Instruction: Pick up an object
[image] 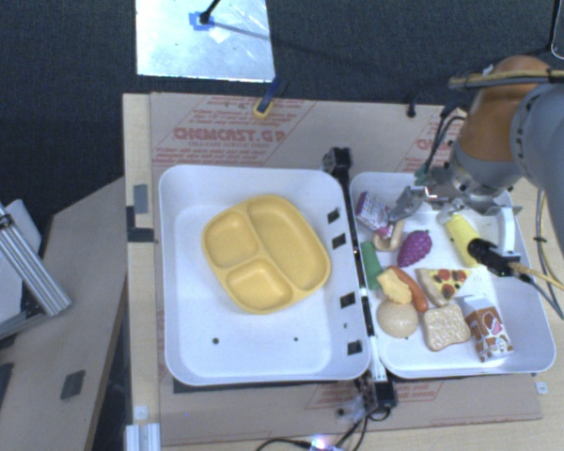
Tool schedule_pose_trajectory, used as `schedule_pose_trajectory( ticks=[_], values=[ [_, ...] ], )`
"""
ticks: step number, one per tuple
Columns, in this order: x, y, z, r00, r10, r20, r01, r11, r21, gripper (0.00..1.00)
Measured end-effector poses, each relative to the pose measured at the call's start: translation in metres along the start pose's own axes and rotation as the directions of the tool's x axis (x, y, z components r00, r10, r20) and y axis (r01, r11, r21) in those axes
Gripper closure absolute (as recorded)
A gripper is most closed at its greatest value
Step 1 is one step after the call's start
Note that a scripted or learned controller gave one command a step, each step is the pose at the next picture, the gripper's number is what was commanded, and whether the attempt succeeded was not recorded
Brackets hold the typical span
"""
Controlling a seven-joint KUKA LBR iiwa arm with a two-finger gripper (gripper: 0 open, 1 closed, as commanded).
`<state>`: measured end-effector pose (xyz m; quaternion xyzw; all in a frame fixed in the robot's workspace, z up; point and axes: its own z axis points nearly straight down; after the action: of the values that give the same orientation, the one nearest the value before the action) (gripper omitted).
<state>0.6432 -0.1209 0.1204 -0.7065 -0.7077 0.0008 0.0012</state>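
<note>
My gripper hangs over the back left part of the right bin, open, with nothing between its fingers. Just left of it lies a pink packet. Below it sit a bunch of purple grapes and a small pale mushroom-like piece. A yellow banana-like piece lies to the right of the grapes. Further forward are a pizza slice, a carrot, a yellow chunk, a round bun, a bread slice and a milk carton.
A green cucumber lies along the right bin's left wall. The left bin holds a yellow divided plate. A black divider runs between the bins. The arm comes in from the upper right.
</note>
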Motion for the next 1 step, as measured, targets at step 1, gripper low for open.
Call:
schedule_pose_trajectory(
  ticks=[1],
  values=[
    [-0.0008,0.0026,0.0131,1.000,0.001,0.002,-0.001,1.000,-0.011,0.00]
  ],
)
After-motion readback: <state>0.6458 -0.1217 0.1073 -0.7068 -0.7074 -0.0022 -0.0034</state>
